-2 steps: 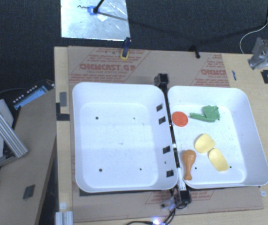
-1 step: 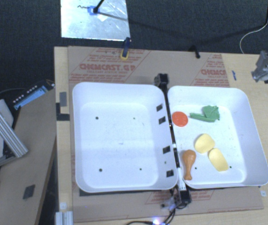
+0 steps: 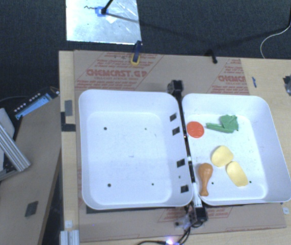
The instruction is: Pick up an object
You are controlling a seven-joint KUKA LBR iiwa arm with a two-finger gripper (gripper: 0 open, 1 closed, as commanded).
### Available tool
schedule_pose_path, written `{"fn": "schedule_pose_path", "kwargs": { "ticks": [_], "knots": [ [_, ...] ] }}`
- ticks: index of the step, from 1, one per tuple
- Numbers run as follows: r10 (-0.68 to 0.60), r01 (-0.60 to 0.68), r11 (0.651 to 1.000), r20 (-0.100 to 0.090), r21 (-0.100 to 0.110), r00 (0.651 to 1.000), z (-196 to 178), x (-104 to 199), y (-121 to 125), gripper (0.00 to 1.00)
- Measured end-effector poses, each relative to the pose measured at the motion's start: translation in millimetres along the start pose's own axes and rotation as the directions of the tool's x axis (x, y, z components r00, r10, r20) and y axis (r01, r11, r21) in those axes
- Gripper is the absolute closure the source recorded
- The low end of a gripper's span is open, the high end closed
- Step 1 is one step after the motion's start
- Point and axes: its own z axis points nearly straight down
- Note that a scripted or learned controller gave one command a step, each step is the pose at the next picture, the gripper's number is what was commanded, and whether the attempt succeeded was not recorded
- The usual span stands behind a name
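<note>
White right bin (image 3: 267, 111) holds red disc (image 3: 195, 129), green piece (image 3: 226, 124), two yellow pieces (image 3: 221, 155).

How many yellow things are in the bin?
2. Both lie in the right bin: one yellow piece near the middle, the other yellow piece just below and right of it, close beside it. None looks hidden.

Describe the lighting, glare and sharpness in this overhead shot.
Camera view: soft, even light with faint shadows; glare on the shiny silver sheet beyond the bench; the two white bins look bright, nearly washed out; the image is slightly soft, so the green toy lacks detail.
</note>
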Motion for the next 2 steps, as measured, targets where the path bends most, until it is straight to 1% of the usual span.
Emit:
{"fn": "schedule_pose_path", "kwargs": {
  "ticks": [1, 2],
  "knots": [
    [-0.01, 0.01, 1.0, -0.002, 0.014, 1.0, 126, 62, 0, 1.0],
    [-0.013, 0.013, 1.0, -0.003, 0.003, 1.0, 149, 145, 0, 1.0]
  ]
}}
